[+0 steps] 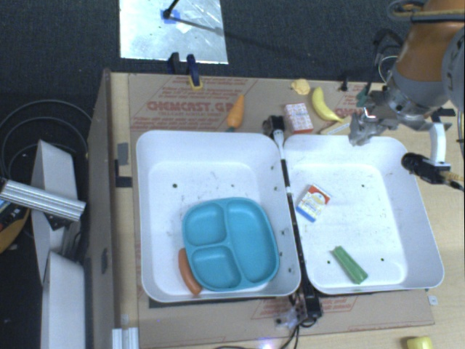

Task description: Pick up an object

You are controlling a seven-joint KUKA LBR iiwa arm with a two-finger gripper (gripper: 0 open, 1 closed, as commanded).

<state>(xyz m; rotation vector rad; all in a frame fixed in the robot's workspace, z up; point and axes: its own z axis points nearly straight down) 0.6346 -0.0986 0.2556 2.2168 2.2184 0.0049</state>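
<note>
One red "CHEMCAST" print (pixel 176 106) on cardboard

Your arm (pixel 429 27) reaches in from the right, orange band uppermost, its gripper (pixel 361 133) pointing down at the right bin's far edge.

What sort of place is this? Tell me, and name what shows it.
Probably a robotics lab bench set up for grasping trials. Two white bins sit side by side holding toy items: a blue divided plate and a green block. The arm's gripper hangs over the right bin's far edge.
</note>
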